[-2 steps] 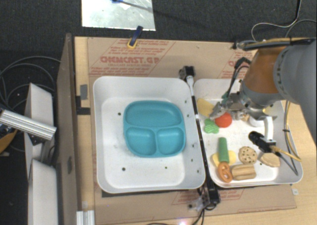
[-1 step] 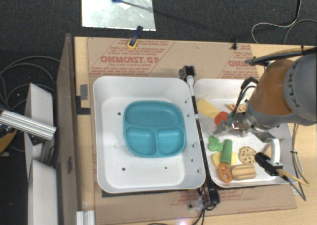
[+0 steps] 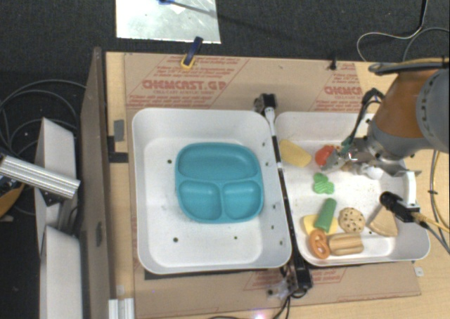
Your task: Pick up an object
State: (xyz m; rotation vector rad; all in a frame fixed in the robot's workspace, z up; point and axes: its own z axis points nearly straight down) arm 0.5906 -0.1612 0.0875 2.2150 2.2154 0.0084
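- Camera view: the claw [image 3: 342, 157] sits low in the right bin [image 3: 415, 244], its tip just beside a small red toy [image 3: 325, 154] near the bin's upper left part.
- Whether the claw is released or clenched I cannot tell; metal parts blur together there, and nothing can be seen held in it.
- The red toy looks like the nearest candidate to pick up. It lies apart from its neighbours, with the yellow piece [image 3: 295, 153] to its left and the green leafy piece [image 3: 323, 184] below.
- To do this step well, I judge the claw should centre over the red toy, straddle it, come down close to the bin floor and clamp before lifting straight up.
- The rest are packed at the bottom: a green stick [image 3: 326, 213], a cookie [image 3: 351, 220], a pretzel [image 3: 318, 243], a bread roll [image 3: 345, 244] and a tan wedge [image 3: 383, 225].
- Count: two white bins, and one blue divided plate [image 3: 219, 181] in the left bin [image 3: 151, 191]. The right bin holds about nine toy foods.
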